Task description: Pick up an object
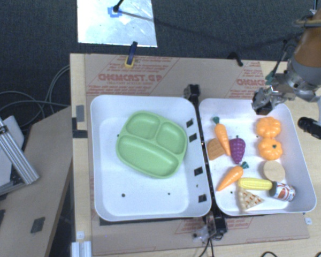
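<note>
Ten objects: all lie on the floor of the right bin [232,114].
Upper pumpkin [268,127]: orange, near the bin's far right corner; it is the object closest to the gripper and is apart from it.
Lower pumpkin [270,149]: orange, just on the near side of the upper one, close enough that they may touch.
Pale disc [273,171]: round, by the right wall, just nearer than the lower pumpkin.
Can [283,192]: red and white, on its side in the near right corner.
Corn cob [255,184]: yellow, lying crosswise, with one end up against the can.
Pizza slice [250,199]: at the near edge, just beside the corn cob.
Lower carrot [230,178]: tilted, left of the corn cob, green top toward the bin's middle.
Grapes [237,149]: purple, in the bin's middle.
Upper carrot [222,136]: just left of the grapes, green top toward the far edge.
Bread slice [215,150]: brown, by the left wall, touching the upper carrot.
Gripper [262,105]: above the right bin's far right corner; I cannot tell how far open it is, and no object is seen in its grasp.
Arm [310,52]: reaches in past the bin's far right corner.
Left bin [112,111]: carries a green divided plate [151,143] at its middle.
</note>
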`<action>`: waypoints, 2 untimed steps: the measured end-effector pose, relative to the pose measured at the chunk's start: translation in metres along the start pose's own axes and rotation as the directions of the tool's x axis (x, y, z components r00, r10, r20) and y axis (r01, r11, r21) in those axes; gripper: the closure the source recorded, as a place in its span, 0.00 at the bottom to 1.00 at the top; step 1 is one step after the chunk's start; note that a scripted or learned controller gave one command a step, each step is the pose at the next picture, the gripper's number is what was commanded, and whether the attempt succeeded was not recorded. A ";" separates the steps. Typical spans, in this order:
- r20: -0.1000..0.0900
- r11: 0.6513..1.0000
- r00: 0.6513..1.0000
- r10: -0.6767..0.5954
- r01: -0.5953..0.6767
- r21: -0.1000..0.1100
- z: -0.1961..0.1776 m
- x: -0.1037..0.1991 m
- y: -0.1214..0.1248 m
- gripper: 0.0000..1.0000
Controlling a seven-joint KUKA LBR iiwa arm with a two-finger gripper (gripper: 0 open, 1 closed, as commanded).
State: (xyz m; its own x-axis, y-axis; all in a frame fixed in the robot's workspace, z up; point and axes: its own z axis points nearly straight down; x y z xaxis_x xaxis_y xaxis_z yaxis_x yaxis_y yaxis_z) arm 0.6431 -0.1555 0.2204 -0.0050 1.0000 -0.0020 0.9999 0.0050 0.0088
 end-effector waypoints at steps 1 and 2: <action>-0.001 1.000 1.000 -0.001 0.001 0.005 -0.005 0.000 0.001 1.00; -0.004 1.000 1.000 -0.002 0.002 0.011 0.005 0.033 -0.036 1.00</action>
State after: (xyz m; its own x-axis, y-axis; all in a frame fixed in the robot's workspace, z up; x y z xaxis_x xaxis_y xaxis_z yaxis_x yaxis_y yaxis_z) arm 0.6074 -0.1224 0.2150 -0.0074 1.0000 0.0016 1.0000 0.0074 -0.0019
